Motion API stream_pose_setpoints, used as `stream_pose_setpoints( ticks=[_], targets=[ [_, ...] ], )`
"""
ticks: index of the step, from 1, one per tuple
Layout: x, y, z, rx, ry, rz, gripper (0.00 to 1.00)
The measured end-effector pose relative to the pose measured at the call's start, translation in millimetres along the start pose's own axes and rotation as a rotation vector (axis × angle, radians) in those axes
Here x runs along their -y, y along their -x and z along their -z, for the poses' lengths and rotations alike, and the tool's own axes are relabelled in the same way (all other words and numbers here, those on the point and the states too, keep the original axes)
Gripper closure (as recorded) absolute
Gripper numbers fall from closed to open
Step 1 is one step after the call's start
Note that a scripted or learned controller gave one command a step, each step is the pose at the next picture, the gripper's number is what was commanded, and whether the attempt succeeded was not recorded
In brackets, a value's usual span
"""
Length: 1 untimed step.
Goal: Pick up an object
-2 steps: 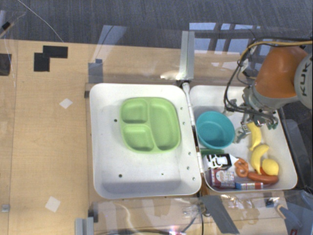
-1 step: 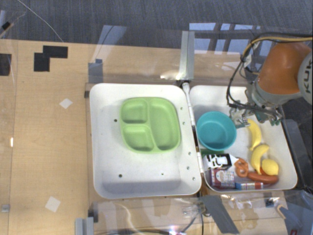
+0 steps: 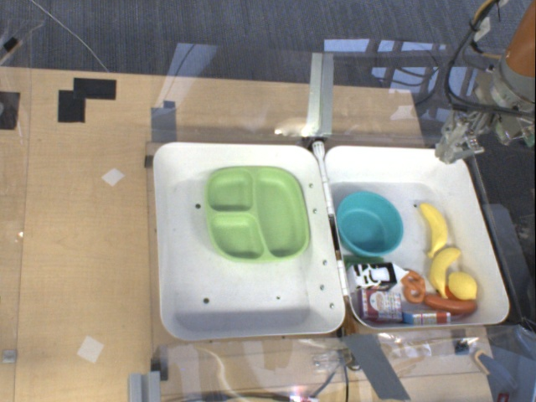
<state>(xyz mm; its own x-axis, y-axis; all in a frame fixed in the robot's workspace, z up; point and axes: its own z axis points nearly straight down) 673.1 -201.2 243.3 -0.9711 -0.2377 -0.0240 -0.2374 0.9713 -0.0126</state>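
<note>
Two bananas (image 3: 435, 229) well below end effector (image 3: 460, 143)

You have a teal round plastic bowl (image 3: 368, 224) upright in the right bin, two yellow bananas (image 3: 434, 227) beside it.

The arm (image 3: 512, 61) is cut off by the right edge. Gripper (image 3: 459, 145) fingers are too blurred to judge. The packet (image 3: 381, 302) label (partly under the pretzel (image 3: 413, 286)) is unreadable.
</note>
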Motion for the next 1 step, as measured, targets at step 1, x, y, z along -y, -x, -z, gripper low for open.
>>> stream_pose_setpoints(
  ticks=[1],
  targets=[
    [-74.6,-35.1,-102.6,-0.02,0.016,0.146,1.0]
  ],
)
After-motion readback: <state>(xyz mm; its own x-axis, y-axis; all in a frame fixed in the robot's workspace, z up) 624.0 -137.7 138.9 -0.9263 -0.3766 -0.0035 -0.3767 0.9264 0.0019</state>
